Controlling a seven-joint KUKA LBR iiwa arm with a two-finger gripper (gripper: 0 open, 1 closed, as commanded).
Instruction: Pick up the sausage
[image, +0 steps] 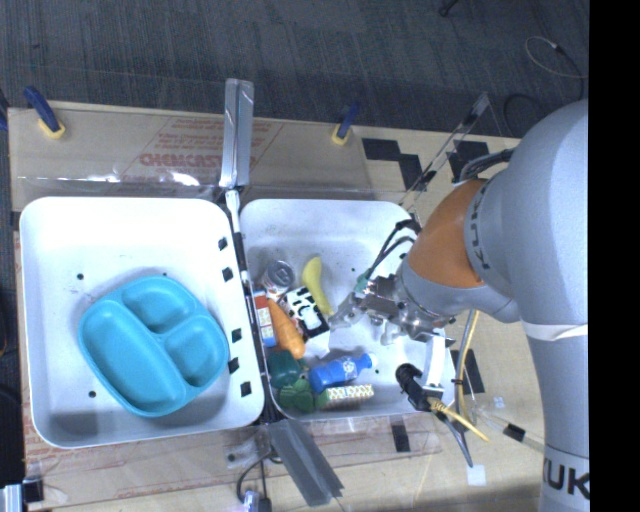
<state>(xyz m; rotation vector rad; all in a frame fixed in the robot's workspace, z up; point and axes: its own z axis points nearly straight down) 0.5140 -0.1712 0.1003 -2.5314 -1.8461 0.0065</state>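
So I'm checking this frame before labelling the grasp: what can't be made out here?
- Gripper: fingers too small and cluttered in the camera view to read.
- Orange sausage-shaped item: its lower end is lost among the crowded objects.
- Right white bin: its right wall is covered by the grey arm.

A robotics lab, plainly: a bench (150, 140) covered in taped-down clear sheeting sits on dark carpet (300, 45), with blue clamps (44, 112) gripping its far edge. Two white bins (50, 300) are fixed side by side. Black-and-white marker patches (395, 155) dot the surface, loose cables (455, 145) trail about, and the grey KUKA arm (545, 240) looms in from the right.
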